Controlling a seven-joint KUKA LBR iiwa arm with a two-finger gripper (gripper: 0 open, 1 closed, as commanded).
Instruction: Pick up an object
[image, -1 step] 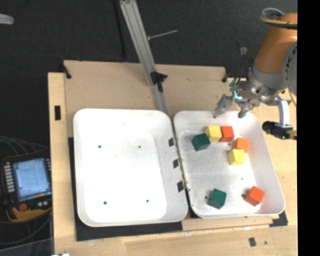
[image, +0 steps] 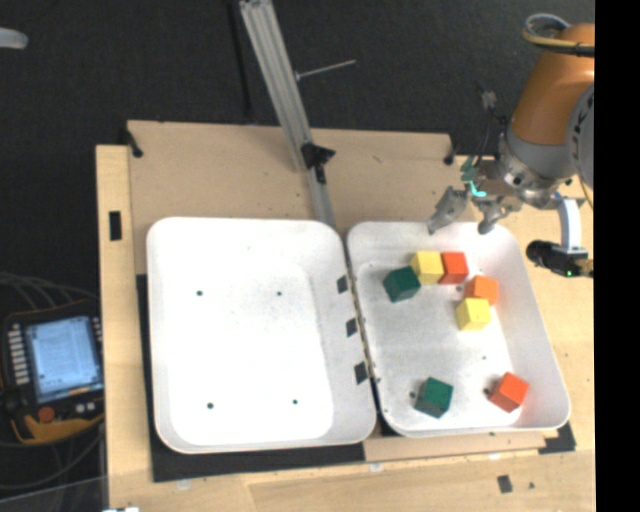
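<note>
Two shallow white bins are seen side by side on the worktop (image: 250, 480). The left bin (image: 170, 330) is set at the middle of the view, and the right bin (image: 535, 345) lies against its right edge. Seven small blocks are held in the right bin. Near its upper rim a dark green block (image: 401, 284), a yellow block (image: 429, 266) and an orange-red block (image: 454, 266) are grouped closely, the yellow and orange-red ones touching side by side and the green one just left of and below the yellow. Slightly lower and to the right, an orange block (image: 483, 289) is placed directly above a second yellow block (image: 473, 313), the two being in contact or very nearly so. Towards the near rim, a second green block (image: 434, 397) and a second orange-red block (image: 508, 391) are found, well apart from each other. The arm (image: 548, 110) is brought in from the upper right, and the pincer (image: 466, 222) is poised over the far rim of the right bin, above and behind the upper cluster of blocks. Its two fingers are spread apart, and nothing is gripped between them.
</note>
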